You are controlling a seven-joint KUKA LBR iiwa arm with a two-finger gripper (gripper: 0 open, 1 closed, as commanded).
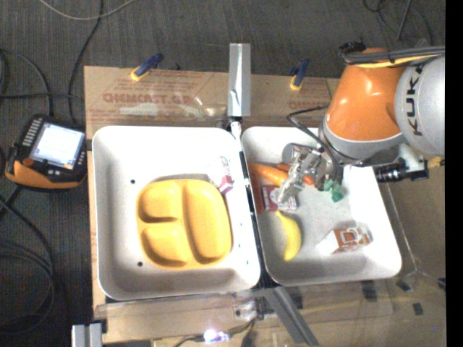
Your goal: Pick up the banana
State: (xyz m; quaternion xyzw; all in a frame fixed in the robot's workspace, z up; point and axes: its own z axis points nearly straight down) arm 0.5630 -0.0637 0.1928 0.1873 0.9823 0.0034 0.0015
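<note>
Where the grey arm (423, 107) swings in from the right, black letters on its casing read "KU", with the rest of the word cut off at the edge. The cardboard sheet (166, 100) under the two bins carries faded reddish print, too washed out for me to read. A small carton (347, 238) in the right bin (383, 259) shows an orange and brown label, and a red packet (269, 197) lies near the middle wall, but the print on both is too small to make out.

The gripper (293, 183) hangs low over the right bin, tilted toward the left, its metal fingers (288, 190) just above the red packet. I cannot tell whether they are parted or closed, and nothing I can see sits between them. The banana (290, 236) lies on the bin floor just below the gripper, curved, near the bin's left wall and apart from the fingers. An orange carrot (266, 172) lies up by the gripper, and a small green piece (334, 191) sits to its right.

The left bin (116, 194) holds a yellow divided tray (184, 223), with a small pink and white item (225, 183) at the tray's upper right corner. A metal strip (239, 78) stands upright between the bins at the back, and two clamps (147, 66) with blue and yellow handles pin the cardboard. The floor is dark carpet with cables trailing over it, and a handheld controller (51, 150) with a lit screen rests at the left.
</note>
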